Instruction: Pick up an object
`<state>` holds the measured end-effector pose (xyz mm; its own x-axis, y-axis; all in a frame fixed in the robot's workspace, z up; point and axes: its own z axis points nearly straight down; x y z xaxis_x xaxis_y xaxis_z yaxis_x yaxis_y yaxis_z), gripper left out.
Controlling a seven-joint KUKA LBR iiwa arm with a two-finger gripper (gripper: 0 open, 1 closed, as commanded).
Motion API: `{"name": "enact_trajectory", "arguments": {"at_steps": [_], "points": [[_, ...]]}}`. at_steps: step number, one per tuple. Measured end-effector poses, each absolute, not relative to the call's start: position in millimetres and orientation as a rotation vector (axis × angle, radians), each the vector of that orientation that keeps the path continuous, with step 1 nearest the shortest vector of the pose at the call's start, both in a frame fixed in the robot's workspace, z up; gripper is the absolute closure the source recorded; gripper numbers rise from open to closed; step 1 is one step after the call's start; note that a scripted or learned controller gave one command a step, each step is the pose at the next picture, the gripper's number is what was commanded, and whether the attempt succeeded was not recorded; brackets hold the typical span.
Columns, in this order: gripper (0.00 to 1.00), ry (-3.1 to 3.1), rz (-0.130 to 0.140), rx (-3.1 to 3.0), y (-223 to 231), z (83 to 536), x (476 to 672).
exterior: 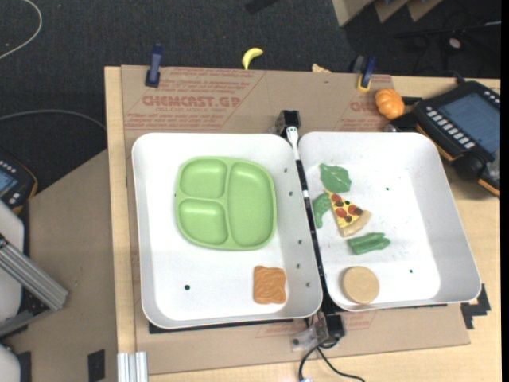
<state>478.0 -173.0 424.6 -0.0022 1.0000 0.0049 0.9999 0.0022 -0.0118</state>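
The right bin [413, 173] holds a toy pizza slice [347, 214], a green leaf piece [335, 177], a smaller green piece [321, 208], a green bean-like piece [367, 244] and a round tan disc [360, 285]. In the left bin [159, 253] lie a green divided plate [226, 203] and an orange-brown waffle-like piece [270, 285] near the front right corner.
A small orange toy [389, 103] and a black handheld controller [465, 126] sit past the right bin's far corner. A yellow banana toy [251, 56] lies at the board's far edge. Blue clamps [154, 64] [366, 72] hold the cardboard sheet.
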Motion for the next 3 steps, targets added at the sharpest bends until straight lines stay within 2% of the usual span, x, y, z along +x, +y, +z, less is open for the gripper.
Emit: {"name": "enact_trajectory", "arguments": {"at_steps": [1,2,3], "points": [[1.0,-2.231,-0.006,-2.237,-227,542,507.3],[1.0,-2.21,0.01,-2.211,-199,396,477.3],[1.0,-2.238,-0.011,-2.232,-218,537,529.2]]}}
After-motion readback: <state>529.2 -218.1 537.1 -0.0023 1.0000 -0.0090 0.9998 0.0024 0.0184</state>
